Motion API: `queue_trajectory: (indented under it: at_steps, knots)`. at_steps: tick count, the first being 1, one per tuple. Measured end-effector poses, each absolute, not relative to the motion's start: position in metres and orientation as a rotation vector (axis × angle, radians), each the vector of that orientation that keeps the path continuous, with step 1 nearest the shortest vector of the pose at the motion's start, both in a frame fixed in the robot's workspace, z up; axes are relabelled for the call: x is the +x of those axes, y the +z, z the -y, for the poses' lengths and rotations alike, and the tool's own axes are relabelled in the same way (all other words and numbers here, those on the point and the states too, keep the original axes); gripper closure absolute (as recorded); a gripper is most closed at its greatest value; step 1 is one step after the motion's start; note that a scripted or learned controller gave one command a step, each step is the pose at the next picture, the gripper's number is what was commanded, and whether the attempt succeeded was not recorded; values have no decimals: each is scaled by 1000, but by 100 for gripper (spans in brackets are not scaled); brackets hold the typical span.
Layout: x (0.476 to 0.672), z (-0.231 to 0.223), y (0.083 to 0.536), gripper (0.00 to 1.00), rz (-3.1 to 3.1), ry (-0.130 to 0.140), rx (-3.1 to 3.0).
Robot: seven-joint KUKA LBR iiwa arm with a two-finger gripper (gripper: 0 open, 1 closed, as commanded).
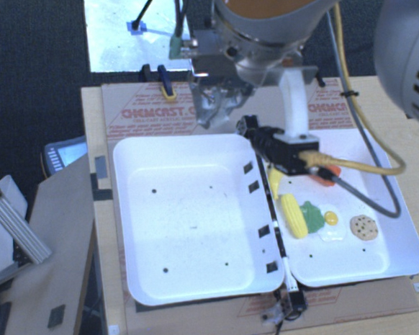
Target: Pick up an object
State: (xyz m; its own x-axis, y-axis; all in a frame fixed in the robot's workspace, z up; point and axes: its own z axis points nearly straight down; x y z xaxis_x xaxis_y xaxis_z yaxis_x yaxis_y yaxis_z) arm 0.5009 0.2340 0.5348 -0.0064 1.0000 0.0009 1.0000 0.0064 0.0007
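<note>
Objects are lying clustered in the white bin [390, 257] on the view's right. A yellow corn cob [294, 216] is resting lengthwise near the divide between the two bins, a green leafy piece [315, 215] is touching its right side, and a small fried egg [330, 219] is sitting just beside the green piece. A speckled cookie [364, 227] is lying a little apart from them, toward the bin's right wall. An orange-red piece [326, 178] is peeking out farther back in the same bin; the robot's own hardware is covering part of it, so its shape is staying unclear. The claw [219, 110] is hanging above the far rim of the other white bin [190, 201], over the printed cardboard sheet [147, 112] that is lying under both bins on the table [96, 147], well apart from the corn and its neighbours. The grey arm [403, 54] is reaching in from the view's right. Whether the claw is spread or pressed together cannot be told from this angle.
</note>
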Motion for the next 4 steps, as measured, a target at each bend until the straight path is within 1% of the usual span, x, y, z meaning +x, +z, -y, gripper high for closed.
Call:
queue_trajectory:
  at_steps: [2, 3, 4]
  knots:
    - [502, -234, 557, 100, 2240, -9, -2204]
    - [507, -234, 455, 100, 2220, 14, -2219]
    - [507, -234, 461, 0, 2223, -2, -2220]
